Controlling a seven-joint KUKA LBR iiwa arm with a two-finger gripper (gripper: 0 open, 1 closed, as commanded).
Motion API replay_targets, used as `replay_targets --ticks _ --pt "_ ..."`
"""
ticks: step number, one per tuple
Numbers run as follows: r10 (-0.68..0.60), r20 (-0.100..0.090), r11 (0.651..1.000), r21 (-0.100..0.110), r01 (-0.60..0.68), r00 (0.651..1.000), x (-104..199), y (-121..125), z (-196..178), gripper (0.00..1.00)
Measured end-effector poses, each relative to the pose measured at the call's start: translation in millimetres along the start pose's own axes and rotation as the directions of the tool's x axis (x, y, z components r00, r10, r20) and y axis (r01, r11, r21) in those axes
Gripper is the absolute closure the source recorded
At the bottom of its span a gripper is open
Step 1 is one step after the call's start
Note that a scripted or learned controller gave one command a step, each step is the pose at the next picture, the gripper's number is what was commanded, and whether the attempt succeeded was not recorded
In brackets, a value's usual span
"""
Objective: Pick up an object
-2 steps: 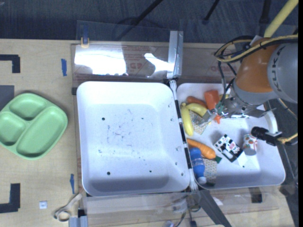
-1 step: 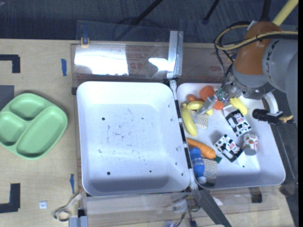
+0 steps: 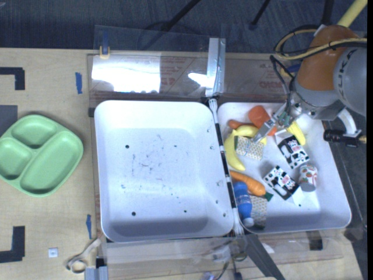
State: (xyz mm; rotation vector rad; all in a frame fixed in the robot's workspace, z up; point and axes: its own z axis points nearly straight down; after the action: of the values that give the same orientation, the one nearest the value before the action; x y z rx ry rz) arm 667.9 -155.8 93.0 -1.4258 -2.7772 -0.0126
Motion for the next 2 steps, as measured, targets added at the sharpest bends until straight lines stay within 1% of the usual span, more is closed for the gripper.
replay_targets --ticks 1,2 --pt "-0.001 0.010 1.000 0.005 0.001 1.000 -3 -3 -8 1.00" --pt "0.340 0.021 0.940 -0.014 -0.340 0.940 78 49 -91 1.00"
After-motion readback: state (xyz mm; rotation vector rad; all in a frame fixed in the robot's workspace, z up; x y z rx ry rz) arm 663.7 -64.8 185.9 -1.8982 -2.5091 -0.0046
